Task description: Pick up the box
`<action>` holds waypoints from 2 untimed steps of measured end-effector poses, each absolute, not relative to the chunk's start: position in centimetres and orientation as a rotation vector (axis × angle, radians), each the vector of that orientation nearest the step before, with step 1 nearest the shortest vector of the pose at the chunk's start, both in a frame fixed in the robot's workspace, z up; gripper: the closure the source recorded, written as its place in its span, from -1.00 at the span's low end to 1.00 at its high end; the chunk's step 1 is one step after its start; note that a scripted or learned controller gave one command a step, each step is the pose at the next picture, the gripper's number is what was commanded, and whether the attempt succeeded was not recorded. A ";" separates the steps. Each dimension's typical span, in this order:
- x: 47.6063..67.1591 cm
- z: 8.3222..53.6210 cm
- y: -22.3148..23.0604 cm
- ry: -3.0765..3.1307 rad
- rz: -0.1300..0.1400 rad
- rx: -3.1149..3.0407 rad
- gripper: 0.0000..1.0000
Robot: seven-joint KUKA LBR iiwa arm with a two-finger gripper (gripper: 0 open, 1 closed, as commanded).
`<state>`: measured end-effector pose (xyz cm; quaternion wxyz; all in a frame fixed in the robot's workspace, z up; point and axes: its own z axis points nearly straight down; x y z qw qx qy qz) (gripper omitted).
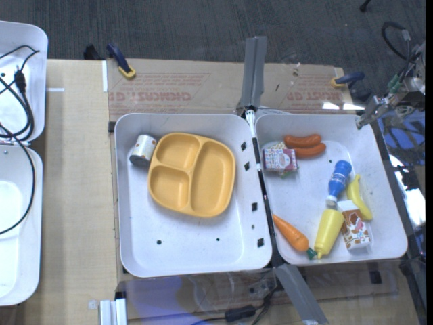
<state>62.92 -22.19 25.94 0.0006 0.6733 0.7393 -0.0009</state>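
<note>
A small pink and white box (279, 160) lies in the right bin (379, 181), near its upper left corner, just below two sausages (306, 145). A second box, a small orange and white carton (355, 230), lies near the bin's lower right corner, beside a yellow bottle (328, 230) and a banana (358, 197).
The right bin also holds a blue bottle (340, 177) and a carrot (291, 230). In the left bin (196, 246) a yellow divided plate (192, 174) lies beside a small can (142, 149). Cables and clamps crowd the bench's upper right (399, 87).
</note>
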 end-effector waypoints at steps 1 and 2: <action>62.2 12.0 -21.5 2.268 -0.001 2.180 -1.00; 58.4 9.3 -21.3 2.267 0.015 2.184 -1.00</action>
